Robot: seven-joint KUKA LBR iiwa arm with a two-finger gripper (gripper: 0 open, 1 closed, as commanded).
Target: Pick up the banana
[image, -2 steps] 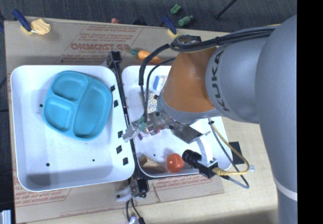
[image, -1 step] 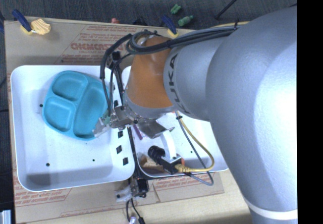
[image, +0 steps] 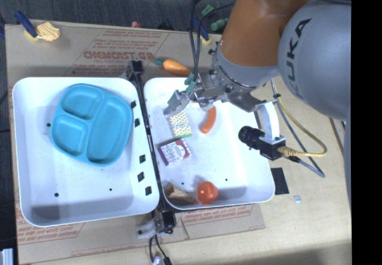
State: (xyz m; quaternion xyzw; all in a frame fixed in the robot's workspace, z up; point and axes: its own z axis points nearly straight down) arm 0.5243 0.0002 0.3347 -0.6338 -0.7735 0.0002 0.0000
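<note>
Right bin point(image: 256, 189), as I see it: gripper point(image: 179, 102), finger state indiscernible; sausage point(image: 208, 119), patterned packet point(image: 179, 123), red carton point(image: 175, 151), tomato point(image: 207, 191). Left bin point(image: 24, 138): blue tray point(image: 91, 122).

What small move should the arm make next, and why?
Probably lift and travel left: the gripper hovers over the right bin by a checkered packet, while the banana-like yellow object lies on cardboard beyond the far corner of the left bin.
</note>
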